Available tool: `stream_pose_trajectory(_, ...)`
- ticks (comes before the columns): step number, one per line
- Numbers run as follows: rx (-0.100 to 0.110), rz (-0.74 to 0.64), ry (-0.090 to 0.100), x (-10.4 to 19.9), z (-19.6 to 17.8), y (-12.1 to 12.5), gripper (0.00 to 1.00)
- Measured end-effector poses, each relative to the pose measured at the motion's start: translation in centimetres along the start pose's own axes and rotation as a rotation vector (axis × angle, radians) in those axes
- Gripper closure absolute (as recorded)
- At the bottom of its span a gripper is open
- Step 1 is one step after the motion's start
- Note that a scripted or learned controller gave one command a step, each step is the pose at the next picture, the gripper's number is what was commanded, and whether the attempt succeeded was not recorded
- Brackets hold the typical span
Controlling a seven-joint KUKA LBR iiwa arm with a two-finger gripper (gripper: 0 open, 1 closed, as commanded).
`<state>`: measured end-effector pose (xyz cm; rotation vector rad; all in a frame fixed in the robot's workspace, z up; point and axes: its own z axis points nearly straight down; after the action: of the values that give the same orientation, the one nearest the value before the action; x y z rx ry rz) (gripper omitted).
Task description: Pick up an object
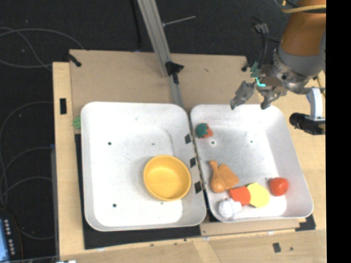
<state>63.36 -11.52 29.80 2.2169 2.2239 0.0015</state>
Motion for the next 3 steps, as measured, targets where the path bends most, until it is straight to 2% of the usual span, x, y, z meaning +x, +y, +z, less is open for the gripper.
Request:
stream_pose_trajectory(2,0.008,0.006,-0.001,-0.3,12.1,-1.0,0.00)
stream_pose_trajectory(3,0.006,0.005,-0.002,-1.4,16.8,-1.1,0.00)
